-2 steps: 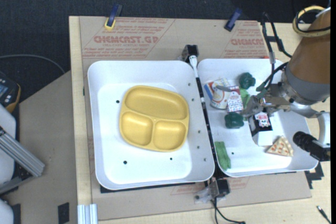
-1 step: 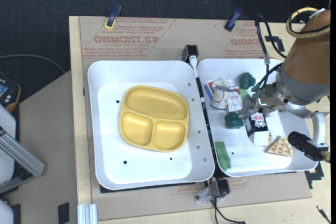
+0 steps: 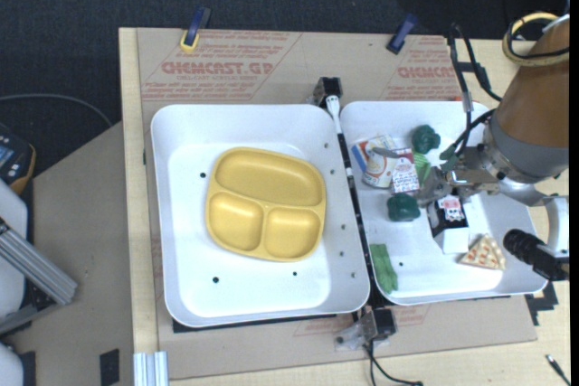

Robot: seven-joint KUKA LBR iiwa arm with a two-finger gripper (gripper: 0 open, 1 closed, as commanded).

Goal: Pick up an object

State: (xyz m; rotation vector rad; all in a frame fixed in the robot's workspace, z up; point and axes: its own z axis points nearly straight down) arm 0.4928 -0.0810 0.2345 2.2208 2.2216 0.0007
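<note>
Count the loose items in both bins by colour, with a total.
Yellow: 1, divided plate in the left bin
Green: 3, two dark lumps and a flat strip in the right bin
Mixed print: 3, carton, small card, pizza slice
Total: 7

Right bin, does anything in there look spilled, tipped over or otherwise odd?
Nothing looks spilled or damaged. The right bin holds a loose jumble: a pizza slice toy, two dark green pieces, a green strip by its left wall, and a printed packet lying askew. The claw is low among them.
</note>
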